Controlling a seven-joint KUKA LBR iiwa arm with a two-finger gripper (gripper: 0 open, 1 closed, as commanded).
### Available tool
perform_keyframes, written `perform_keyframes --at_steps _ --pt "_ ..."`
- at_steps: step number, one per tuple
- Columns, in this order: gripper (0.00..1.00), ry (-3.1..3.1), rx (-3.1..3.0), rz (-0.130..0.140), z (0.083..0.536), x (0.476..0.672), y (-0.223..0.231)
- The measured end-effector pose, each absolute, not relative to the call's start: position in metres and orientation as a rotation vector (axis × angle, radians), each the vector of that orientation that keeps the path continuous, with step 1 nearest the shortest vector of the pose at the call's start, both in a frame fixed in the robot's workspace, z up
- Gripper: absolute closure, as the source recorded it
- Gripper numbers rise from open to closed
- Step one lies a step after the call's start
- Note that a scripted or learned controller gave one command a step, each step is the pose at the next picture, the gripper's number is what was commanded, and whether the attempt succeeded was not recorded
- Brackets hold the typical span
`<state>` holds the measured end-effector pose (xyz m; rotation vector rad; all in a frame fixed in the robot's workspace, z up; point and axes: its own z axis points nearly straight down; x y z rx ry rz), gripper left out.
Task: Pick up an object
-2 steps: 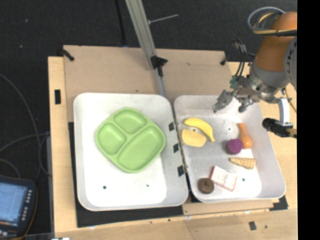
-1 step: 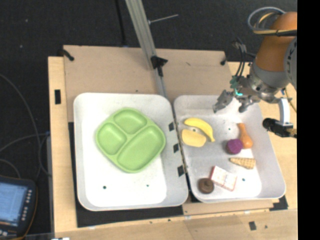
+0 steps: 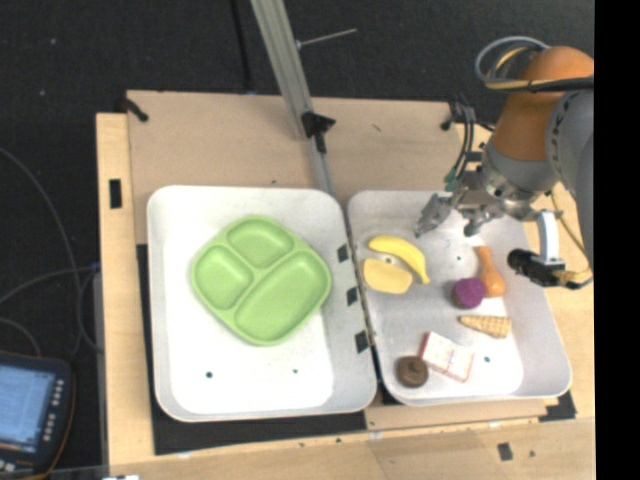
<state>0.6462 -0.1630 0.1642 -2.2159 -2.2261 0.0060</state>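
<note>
Divided plate (image 3: 262,280) in left bin (image 3: 170,368); banana (image 3: 402,254) in right bin (image 3: 535,368)

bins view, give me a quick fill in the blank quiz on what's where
1. The green plate lies in the ____ bin.
2. The banana lies in the bin on the ____.
3. The plate has ____ compartments.
4. The gripper hangs over the ____ bin.

Missing words: left; right; three; right

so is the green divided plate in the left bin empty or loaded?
Empty. The green divided plate lies flat in the left bin, all three compartments bare; the toy food sits in the right bin.
</note>
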Motion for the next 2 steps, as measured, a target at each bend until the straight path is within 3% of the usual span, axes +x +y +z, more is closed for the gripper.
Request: perform_keyframes --at_steps 1,2 --pt "0.00 -2.230 -2.225 -0.003 0.1142 0.6512 -0.1561" --pt "0.00 -2.237 -2.230 -0.013 0.1098 0.6567 -0.1587"
